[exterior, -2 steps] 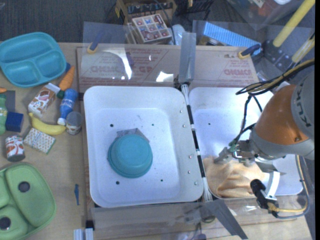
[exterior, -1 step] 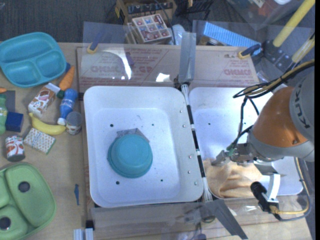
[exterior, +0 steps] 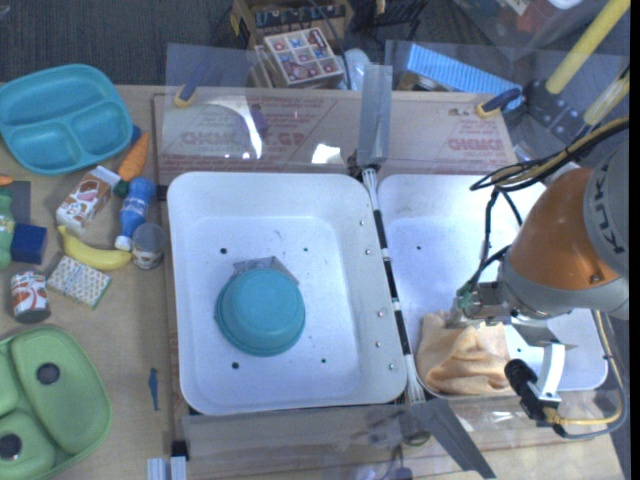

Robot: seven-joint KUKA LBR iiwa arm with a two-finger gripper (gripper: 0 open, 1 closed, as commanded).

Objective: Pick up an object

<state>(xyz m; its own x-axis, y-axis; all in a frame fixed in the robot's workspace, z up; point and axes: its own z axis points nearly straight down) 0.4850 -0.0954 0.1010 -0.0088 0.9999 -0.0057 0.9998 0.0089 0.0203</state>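
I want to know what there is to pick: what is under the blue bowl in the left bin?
The blue bowl lies upside down on a grey scrap whose edge pokes out behind it. Anything beneath the bowl is hidden.

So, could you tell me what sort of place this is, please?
Probably a robot lab's grasping bench: an arm works over two white bins, toy food such as a banana lies beside them, and boxes clutter the floor behind.
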